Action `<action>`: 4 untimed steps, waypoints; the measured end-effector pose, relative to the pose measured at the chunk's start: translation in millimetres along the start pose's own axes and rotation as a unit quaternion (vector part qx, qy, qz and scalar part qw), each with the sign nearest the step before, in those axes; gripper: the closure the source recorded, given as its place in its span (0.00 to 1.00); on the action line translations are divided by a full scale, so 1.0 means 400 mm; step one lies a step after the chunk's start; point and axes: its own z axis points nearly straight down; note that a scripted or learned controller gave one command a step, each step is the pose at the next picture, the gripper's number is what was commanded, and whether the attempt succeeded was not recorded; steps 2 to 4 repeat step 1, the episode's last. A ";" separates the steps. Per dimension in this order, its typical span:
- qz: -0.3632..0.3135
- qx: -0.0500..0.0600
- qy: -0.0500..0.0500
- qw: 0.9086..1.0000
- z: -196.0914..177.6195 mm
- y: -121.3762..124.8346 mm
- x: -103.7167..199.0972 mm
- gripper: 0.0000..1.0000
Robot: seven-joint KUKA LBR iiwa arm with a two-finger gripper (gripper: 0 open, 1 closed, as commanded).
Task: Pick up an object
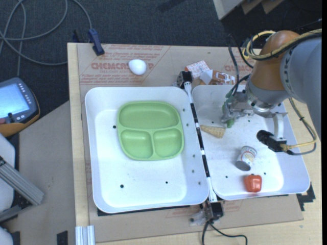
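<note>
Green tray [150,129] fills left bin [102,188], seemingly alone.

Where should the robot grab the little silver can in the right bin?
Probably across its round sides, coming down from above. The can lies tipped on the right bin floor, one end facing the camera, with open floor around it; the red object sits apart, nearer the front. The gripper is farther back.

A: What colours sit in the bins?
B: A pale green divided plate [150,129] in the white left bin [102,152]. In the right, a red pepper [253,182], silver can [246,157], tan cone [213,131].
A: Outside?
B: A white egg [137,66].
</note>
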 end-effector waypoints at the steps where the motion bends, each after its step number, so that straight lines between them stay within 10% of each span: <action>1: -0.001 0.001 0.001 1.000 -0.226 -0.178 0.082 1.00; 4: -0.001 0.001 0.001 1.000 -0.226 -0.178 0.082 1.00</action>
